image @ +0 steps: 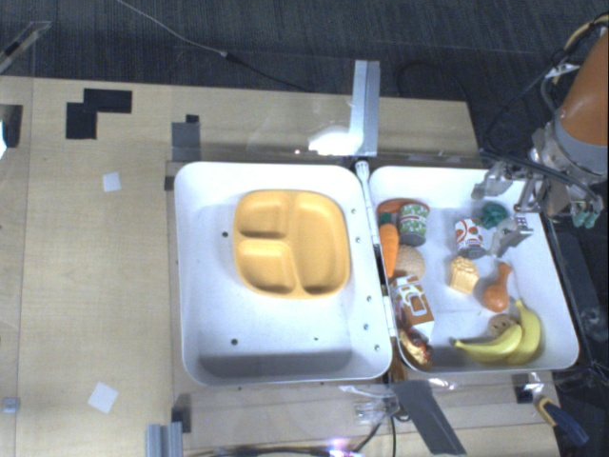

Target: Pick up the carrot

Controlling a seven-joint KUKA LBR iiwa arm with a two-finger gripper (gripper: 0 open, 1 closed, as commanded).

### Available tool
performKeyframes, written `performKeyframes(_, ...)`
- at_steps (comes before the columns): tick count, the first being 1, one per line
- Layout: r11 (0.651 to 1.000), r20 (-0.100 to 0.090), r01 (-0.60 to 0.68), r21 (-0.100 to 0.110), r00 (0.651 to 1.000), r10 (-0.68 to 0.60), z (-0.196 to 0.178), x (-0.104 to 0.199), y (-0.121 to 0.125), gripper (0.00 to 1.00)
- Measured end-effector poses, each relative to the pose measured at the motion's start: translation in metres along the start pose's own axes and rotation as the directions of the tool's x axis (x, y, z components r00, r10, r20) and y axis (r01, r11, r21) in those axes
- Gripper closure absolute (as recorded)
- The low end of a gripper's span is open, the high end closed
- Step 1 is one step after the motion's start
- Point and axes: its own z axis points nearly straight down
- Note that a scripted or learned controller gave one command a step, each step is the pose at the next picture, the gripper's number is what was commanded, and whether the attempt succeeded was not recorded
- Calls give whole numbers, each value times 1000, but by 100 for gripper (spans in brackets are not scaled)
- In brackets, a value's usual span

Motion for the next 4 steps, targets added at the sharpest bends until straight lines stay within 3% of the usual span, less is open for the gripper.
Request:
performKeyframes(1,995,8,95,3,995,-95,179,58,-18,0)
performKeyframes(2,995,18,103,6,995,-103,165,54,-17,100)
performKeyframes(3,867,8,498,8,867,-498,177,76,-54,100)
performKeyframes(4,830,3,557,2,830,-557,130,61,-28,100)
